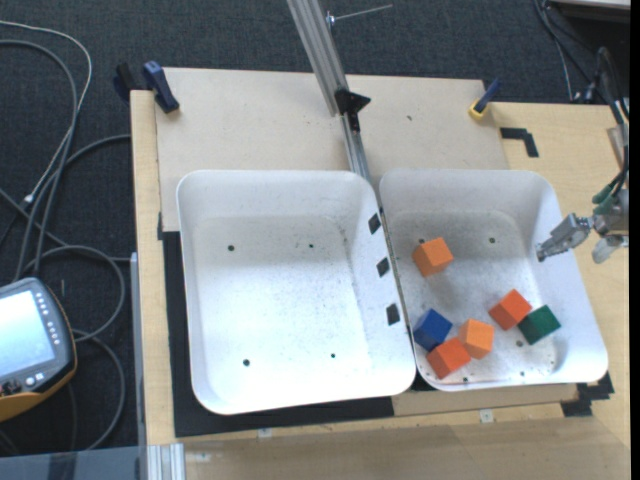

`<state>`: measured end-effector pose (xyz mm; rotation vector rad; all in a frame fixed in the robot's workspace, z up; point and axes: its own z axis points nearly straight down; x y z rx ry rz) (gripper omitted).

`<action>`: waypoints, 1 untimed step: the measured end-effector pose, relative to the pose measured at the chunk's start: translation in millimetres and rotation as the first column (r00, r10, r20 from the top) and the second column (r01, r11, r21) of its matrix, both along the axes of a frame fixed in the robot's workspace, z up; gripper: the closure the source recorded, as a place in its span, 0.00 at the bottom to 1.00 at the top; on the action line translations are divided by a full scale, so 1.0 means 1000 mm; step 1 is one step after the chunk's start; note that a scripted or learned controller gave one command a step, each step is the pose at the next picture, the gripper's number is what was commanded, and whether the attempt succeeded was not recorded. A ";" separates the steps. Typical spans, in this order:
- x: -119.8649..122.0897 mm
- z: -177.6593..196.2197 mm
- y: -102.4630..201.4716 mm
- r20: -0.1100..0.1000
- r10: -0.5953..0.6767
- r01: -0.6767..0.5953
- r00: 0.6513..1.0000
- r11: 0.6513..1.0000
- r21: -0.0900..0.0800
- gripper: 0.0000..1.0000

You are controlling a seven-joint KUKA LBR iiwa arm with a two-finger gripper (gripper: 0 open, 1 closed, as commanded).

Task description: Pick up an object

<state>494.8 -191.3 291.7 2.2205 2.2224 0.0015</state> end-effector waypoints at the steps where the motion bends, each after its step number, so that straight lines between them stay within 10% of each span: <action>1: 0.005 -0.178 0.006 -0.003 -0.001 0.001 1.000 1.000 0.000 0.00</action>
